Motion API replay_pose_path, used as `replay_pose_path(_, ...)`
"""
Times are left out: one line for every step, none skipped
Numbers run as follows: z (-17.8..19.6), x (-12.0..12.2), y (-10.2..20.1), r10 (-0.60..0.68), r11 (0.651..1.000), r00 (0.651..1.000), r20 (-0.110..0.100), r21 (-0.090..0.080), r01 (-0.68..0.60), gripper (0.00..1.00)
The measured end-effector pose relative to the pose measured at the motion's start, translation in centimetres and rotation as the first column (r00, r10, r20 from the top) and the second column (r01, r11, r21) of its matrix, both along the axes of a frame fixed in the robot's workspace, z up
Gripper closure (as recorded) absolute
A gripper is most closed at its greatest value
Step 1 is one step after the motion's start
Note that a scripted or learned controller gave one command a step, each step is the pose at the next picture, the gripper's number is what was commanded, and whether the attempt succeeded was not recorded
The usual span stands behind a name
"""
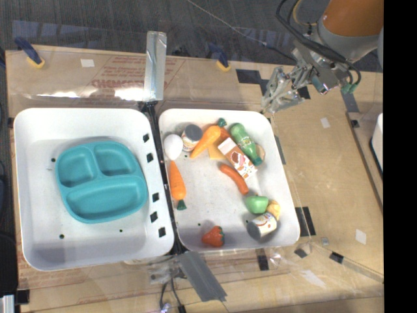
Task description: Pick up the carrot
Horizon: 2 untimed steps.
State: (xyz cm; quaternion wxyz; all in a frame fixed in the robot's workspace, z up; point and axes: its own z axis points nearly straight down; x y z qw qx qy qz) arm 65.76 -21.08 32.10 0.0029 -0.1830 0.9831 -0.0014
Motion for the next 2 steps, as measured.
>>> replay_pose_path(-0.7,0.0,0.2,0.074,0.997,0.997,-0.004,0.001,-0.074,1.0)
replay_pose_path(1.2,0.0,0.2,0.103,0.995,0.995,-0.002,0.0,-0.103,1.0)
